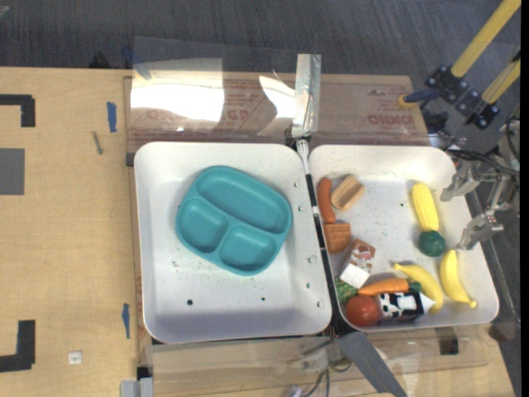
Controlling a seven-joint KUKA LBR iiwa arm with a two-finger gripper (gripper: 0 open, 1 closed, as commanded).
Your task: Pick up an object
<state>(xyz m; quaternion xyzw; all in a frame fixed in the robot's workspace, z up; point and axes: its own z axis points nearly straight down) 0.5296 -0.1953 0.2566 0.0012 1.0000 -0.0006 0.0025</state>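
The right bin [388, 168] holds several toy foods. A red sausage [325, 198] and a tan bun [347, 192] lie at its left. A yellow corn cob [425, 206] sits above a dark green ball [431, 242]. A banana [453, 278] lies at the lower right. Along the front edge are a carrot [383, 288], a tomato [362, 308] and a black-and-white piece [401, 304]. My gripper [467, 209] hangs over the bin's right edge, just right of the corn and the ball. It is open, with nothing between its fingers.
The left bin [157, 288] holds a teal divided plate [234, 218]. An orange waffle-like piece [337, 236] and a small box [360, 256] lie near the ridge between the bins. Yellow struts [492, 23] stand at the upper right.
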